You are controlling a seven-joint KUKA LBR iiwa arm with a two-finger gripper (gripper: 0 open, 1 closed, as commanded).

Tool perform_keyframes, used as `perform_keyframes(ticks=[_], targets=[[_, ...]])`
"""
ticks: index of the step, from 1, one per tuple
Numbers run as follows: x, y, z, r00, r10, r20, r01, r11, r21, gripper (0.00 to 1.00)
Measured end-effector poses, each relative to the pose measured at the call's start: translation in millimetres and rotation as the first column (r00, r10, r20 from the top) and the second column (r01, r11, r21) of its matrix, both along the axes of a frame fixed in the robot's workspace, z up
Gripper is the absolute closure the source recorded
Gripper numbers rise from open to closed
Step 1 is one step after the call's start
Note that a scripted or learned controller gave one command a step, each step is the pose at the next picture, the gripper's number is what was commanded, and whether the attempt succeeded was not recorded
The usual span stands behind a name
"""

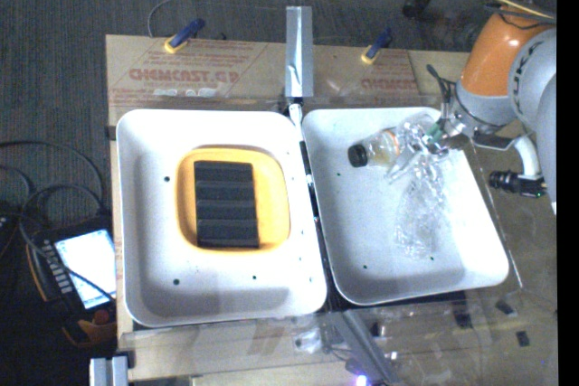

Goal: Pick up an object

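A clear plastic bottle [387, 147] with a dark cap lies on its side in the back of the right bin [362, 230], cap pointing left. My gripper [441, 132] sits low at the bin's back right corner, right at the bottle's bottom end. Whether it touches the bottle cannot be made out. A crumpled clear plastic wrap [420, 203] stretches from the bottle toward the bin's front. In the left bin [145, 221] lies a yellow sponge with a black ribbed top [228, 200].
The orange band of the arm [493, 59] hangs over the right bin's back right corner. A metal divider post [298, 59] stands behind the gap between the bins. Two blue clamps [184, 33] hold the cardboard backing.
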State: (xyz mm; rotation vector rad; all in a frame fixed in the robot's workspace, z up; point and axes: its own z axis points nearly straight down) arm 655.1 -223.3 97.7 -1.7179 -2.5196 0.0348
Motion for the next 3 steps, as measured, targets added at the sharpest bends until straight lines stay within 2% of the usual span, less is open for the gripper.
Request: perform_keyframes(ticks=[1, 2, 3], targets=[[3.7, -0.2, 75.6, 0.989, -0.119, 0.090, 0.122, 0.992, -0.034, 0.00], [7.8, -5.6, 68.9, 0.991, -0.069, 0.113, 0.074, 0.996, -0.043, 0.00], [10.7, -11.0, 63.3, 0.993, -0.013, 0.119, 0.019, 0.998, -0.052, 0.00]])
